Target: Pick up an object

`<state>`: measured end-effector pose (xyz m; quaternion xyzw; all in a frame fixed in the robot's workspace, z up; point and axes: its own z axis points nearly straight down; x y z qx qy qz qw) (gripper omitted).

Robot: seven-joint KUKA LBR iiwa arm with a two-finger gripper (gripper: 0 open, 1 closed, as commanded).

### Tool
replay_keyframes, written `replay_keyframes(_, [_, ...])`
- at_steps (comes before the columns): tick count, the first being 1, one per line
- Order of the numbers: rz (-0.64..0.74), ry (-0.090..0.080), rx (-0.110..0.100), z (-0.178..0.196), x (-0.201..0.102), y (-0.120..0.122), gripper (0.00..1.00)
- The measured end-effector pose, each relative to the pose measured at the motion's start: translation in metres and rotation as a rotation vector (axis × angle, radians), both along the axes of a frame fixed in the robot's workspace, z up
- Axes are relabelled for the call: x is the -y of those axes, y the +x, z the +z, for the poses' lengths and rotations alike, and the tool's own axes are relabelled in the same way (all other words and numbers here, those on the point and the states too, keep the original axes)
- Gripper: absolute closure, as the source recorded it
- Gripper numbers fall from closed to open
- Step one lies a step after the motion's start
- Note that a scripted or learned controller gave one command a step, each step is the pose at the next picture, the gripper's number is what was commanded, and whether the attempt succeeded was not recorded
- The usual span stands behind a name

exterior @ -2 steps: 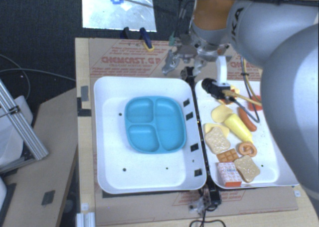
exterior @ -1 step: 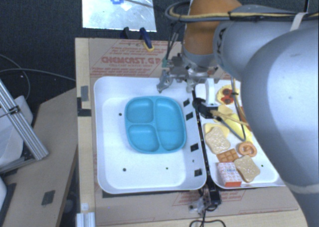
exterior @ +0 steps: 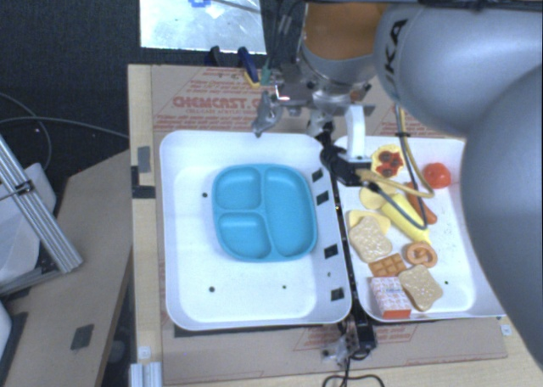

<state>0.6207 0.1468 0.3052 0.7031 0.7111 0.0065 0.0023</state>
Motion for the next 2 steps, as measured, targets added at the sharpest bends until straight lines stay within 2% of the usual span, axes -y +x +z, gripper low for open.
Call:
replay_keyframes(1, [-0.003, -0.006, -0.023, -0.181, -0.052, -0.019, 0.00])
replay_keyframes(2, [-0.018, -0.009, -0.002, -0.116, 0.045, 0.046, 0.00])
